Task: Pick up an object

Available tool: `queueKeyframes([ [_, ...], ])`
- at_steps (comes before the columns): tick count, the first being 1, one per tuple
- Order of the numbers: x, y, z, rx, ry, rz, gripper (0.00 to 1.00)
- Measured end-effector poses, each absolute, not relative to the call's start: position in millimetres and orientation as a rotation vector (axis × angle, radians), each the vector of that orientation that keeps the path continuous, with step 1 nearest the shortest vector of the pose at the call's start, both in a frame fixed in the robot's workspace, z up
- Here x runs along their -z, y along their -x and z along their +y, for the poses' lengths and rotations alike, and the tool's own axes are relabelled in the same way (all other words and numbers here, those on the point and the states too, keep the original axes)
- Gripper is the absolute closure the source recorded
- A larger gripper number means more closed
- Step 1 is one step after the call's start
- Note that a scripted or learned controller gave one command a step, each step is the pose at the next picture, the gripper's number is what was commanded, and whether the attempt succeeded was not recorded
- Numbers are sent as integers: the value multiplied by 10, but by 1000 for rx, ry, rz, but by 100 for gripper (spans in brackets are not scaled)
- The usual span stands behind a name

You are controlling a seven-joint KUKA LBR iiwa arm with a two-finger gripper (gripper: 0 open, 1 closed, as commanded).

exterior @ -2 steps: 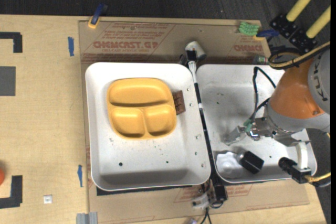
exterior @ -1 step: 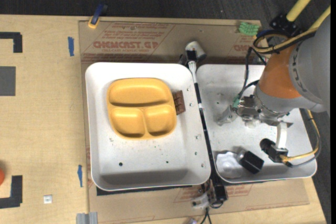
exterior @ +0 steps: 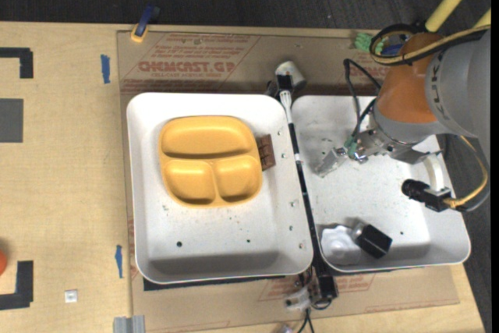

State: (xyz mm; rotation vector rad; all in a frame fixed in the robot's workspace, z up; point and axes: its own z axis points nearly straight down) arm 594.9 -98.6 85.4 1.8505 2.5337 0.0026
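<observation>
A yellow three-compartment tray (exterior: 210, 160) lies upside-up in the left bin (exterior: 156, 246). Beside its right edge sits a small brown block (exterior: 264, 151). At the front of the right bin (exterior: 437, 242) a crumpled white item (exterior: 337, 242) rests next to a black piece with a silver end (exterior: 372, 239). My gripper (exterior: 327, 162) reaches down over the upper left part of the right bin, close to the bin floor, with no object seen in it. It stands well behind the white and black items.
The divider between the two bins (exterior: 300, 183) runs just left of the gripper. A cardboard sheet (exterior: 195, 58) lies behind the bins, with a blue-and-yellow clip (exterior: 143, 24) at its far left corner. The arm covers the right bin's back right part.
</observation>
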Motion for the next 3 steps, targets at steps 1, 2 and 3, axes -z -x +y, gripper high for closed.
queueKeyframes([
  [1, -848, -4786, -1037, 1, -1953, 2463, 0],
  [2, -949, -4799, -1025, -4, -1954, 2460, 100],
  [3, -1844, -4795, -112, -1, -2366, 2067, 100],
])
